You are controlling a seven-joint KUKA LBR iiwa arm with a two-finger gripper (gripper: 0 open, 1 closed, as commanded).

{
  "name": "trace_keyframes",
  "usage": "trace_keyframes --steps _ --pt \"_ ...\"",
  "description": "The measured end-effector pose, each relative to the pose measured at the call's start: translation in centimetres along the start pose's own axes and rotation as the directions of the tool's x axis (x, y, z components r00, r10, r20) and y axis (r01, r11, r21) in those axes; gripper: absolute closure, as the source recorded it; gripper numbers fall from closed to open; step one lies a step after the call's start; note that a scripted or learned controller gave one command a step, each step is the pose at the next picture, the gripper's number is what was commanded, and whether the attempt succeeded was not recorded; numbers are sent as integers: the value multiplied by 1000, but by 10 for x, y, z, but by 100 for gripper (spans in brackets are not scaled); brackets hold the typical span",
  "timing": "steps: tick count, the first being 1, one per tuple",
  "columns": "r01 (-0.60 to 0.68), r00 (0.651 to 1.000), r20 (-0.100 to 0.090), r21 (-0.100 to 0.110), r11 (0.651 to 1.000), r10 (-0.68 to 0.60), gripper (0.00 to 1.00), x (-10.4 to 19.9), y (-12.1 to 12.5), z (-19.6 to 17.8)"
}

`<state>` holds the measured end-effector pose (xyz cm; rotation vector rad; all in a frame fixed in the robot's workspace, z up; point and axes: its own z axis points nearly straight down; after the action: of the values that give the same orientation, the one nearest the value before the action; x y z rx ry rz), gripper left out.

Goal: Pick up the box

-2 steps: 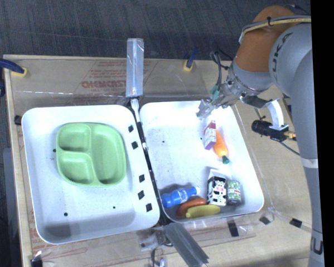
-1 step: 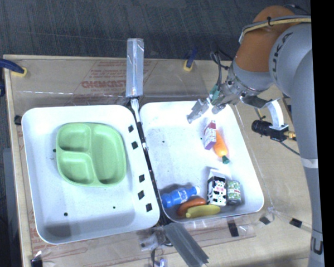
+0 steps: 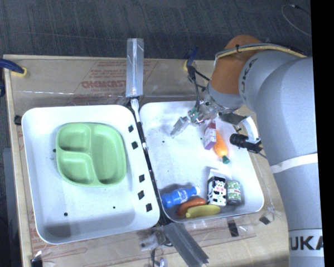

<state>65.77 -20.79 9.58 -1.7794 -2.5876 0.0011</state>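
Although the gripper (image 3: 180, 125) hung in the right bin (image 3: 175, 174) with fingers seemingly apart and empty, the box (image 3: 217, 190) stood well away by the near wall, wedged beside a can (image 3: 233, 192), where a descent risked nudging both

Green divided plate (image 3: 91, 152) set in the left bin (image 3: 43, 220), blue bottle (image 3: 178, 196), banana (image 3: 203, 211) and small can (image 3: 234, 192) gathered at the right bin's (image 3: 168, 158) near edge, orange bottle (image 3: 219, 146) placed farther right.
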Motion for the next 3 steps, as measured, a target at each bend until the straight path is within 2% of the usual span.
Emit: trace_keyframes --steps 1,2,3 --pt "-342 940 1 -1 940 342 0 -2 -1 -44" --pt "-282 959 1 -2 959 282 0 -2 -2 -171" --pt "-410 912 0 1 912 410 0 12 -32 4"
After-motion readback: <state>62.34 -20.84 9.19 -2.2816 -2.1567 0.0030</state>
